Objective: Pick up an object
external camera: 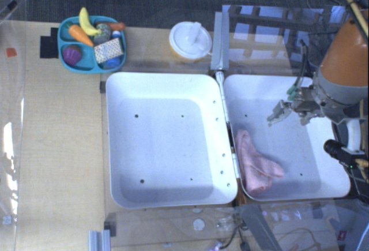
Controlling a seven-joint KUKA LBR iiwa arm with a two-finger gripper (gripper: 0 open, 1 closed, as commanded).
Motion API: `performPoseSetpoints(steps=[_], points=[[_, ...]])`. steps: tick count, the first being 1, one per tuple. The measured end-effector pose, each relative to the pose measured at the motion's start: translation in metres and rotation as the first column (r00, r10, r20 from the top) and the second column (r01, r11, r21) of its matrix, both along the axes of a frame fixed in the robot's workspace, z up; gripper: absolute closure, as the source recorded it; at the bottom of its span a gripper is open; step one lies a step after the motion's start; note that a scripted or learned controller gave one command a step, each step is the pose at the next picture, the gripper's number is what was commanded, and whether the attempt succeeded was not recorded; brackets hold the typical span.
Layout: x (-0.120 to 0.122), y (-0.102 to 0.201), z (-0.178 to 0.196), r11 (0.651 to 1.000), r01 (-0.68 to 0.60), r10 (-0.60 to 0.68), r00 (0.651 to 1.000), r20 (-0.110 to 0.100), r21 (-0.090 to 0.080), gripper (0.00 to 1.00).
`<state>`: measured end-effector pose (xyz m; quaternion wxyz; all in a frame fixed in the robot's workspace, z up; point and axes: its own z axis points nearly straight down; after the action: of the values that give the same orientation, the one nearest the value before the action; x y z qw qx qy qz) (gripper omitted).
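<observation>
I see the pincer [288, 110] hanging over the right bin [323, 186], toward its far right side, its fingers spread apart with nothing between them. A crumpled pink cloth [256, 163] lies in that bin against its left wall near the front corner, well apart from the pincer. The left bin [167, 134] sits beside it, and at the desk's [52, 146] far edge I see a blue tray of toy food [92, 43] and a white lidded bowl [190, 41].
</observation>
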<state>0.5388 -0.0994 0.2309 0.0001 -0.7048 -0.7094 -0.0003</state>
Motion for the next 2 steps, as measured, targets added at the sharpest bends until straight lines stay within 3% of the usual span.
performPoseSetpoints(steps=[1, 2], points=[[-0.052, -0.040, -0.061, 0.990, -0.139, 0.139, 0.990, 0.000, 0.000, 0.00], [-0.047, -0.025, -0.139, 0.956, -0.294, 0.295, 0.956, 0.015, -0.008, 0.00]])
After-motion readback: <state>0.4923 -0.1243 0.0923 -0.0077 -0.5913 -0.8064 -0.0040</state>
